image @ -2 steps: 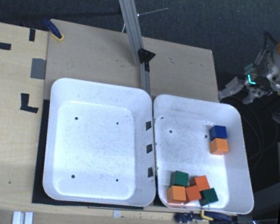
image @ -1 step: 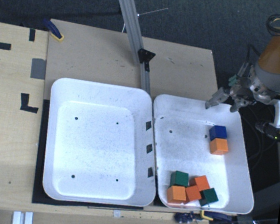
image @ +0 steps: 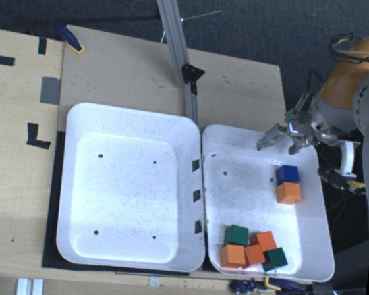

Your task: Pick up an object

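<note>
— Over the back edge of the right bin [image: 318, 217], what is the gripper [image: 280, 143] doing?
— Its jaws are spread, pinching nothing.
— And the blocks?
— A blue block [image: 288, 173] touches an orange block [image: 289, 192] nearby. More blocks [image: 252, 248] sit bunched at the front.

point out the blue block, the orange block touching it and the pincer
small blue cube-shaped block [image: 288, 173], camera view, its top face
small orange cube-shaped block [image: 289, 192], camera view, its top face
grey metal pincer [image: 279, 142], camera view, midway between its fingertips
</note>
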